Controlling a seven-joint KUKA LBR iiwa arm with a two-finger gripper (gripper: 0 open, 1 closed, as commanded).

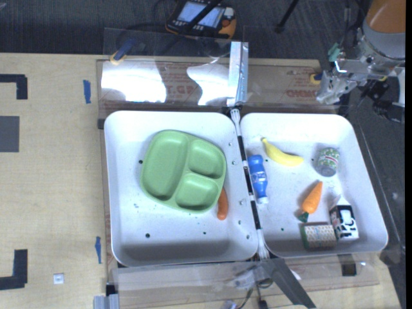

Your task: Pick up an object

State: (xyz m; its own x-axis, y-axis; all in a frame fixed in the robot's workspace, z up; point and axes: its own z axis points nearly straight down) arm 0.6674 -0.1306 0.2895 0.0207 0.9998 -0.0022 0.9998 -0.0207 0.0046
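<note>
The worktop (51,172) is pale wood, and its left side and bottom run out of the picture. On it sit two white bins side by side. The left bin (129,237) has a big green plate (183,169) with three parts in it. An orange carrot (222,206) pokes out from under the plate's lower right edge, so most of it is hidden.

The right bin (283,224) holds more things. A blue bottle (257,177) lies by the wall between the bins. A yellow banana (281,154) lies just above and to the right of it. A small round tin (327,161) sits near the far right, and its label is too blurry to read. A second carrot (312,197) lies tilted below the tin. Near the front edge a brown box (319,235) lies flat, touching a small black and white carton (344,223).

The arm (386,11) comes in at the top right, and most of it is cut off by the edge. Its hand (335,82) hangs behind the right bin's back corner, well apart from all the things. The hand is small and cluttered, and I cannot tell if it is wide or narrow; nothing is seen in it
</note>
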